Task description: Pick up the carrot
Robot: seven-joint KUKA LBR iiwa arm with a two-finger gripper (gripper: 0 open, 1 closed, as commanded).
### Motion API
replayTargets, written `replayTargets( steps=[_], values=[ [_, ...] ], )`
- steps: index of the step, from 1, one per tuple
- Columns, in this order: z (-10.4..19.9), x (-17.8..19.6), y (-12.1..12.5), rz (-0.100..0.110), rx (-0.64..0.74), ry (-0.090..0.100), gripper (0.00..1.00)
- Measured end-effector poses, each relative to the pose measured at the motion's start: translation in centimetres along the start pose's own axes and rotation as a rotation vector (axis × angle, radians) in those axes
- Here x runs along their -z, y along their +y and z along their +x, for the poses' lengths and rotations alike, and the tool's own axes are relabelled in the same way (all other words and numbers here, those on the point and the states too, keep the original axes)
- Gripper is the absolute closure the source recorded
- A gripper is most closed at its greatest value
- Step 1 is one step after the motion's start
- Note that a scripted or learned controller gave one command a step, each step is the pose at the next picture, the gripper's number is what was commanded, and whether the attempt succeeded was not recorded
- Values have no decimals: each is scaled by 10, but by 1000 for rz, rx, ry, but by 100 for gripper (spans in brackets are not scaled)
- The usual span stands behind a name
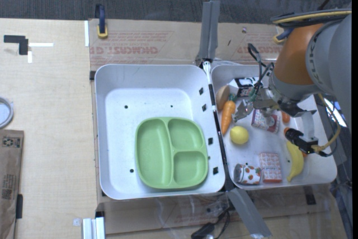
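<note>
Metal claw (246,109) of the grey arm is seen low in the right-hand shallow white bin (330,173), reached in from the right below the orange band of the wrist; whether it is open or closed cannot be told, since its tip is small and cluttered by cables. Nothing can be made out as being gripped by it. The long orange carrot (227,115) is seen lying along the left wall of that same bin, its thicker end up and its point down, just beside the claw on the claw's left; whether the two touch cannot be told. A round yellow lemon (239,135) is placed just below the claw and close to the carrot's lower end. A curved yellow banana (295,162) lies near the bin's right side, and a small pink patterned box (271,167) and a little printed packet (248,174) are found along the front. In the left-hand white bin (112,120), a light green three-compartment plastic plate (171,152) is set on the floor. Both bins are carried side by side on the bench (45,92).
</note>
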State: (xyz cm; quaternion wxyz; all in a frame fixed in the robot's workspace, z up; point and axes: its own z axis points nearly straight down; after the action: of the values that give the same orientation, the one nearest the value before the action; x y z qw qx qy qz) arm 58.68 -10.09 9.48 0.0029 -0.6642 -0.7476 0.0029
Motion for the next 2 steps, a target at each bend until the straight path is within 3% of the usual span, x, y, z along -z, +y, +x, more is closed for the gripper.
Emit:
replayTargets(
  steps=[1, 2],
  values=[
    [-7, 1, 22, -6, 204, -8, 0],
    [-8, 12, 25, -18, 206, -16, 100]
  ],
)
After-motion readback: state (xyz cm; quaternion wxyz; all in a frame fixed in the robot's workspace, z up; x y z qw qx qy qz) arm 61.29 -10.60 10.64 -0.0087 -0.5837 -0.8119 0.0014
